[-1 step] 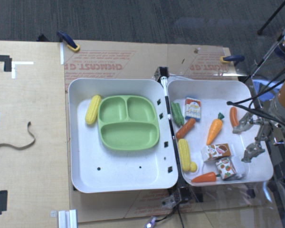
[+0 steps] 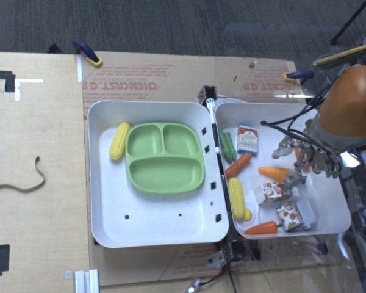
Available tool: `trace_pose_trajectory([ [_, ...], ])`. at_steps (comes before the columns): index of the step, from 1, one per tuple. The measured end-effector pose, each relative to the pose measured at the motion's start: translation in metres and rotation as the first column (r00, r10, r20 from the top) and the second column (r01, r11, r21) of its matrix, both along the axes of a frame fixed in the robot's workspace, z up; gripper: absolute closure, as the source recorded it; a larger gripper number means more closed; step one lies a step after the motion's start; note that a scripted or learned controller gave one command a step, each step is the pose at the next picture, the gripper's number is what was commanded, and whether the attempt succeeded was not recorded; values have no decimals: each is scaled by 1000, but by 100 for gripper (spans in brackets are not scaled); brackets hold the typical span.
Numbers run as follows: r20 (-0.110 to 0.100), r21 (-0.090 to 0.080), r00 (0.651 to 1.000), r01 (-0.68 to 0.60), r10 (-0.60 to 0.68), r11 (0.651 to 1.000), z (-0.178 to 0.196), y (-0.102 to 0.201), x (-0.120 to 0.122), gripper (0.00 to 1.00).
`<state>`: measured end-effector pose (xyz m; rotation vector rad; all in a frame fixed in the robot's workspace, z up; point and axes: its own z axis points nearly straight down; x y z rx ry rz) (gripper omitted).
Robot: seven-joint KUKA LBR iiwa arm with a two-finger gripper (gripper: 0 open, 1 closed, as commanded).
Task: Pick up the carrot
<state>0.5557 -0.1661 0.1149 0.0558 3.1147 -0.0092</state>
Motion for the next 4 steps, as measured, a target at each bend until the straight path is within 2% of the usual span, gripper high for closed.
trace_pose_trajectory([
  [1, 5, 0, 993, 114, -114, 993, -8, 49, -14, 0],
  [2, -6, 14, 954, 298, -298, 954, -9, 30, -4, 0],
  [3, -7, 13, 931, 365, -365, 931, -9, 25, 4, 0],
  [4, -8, 24, 646, 763, -763, 646, -8, -6, 19, 0],
])
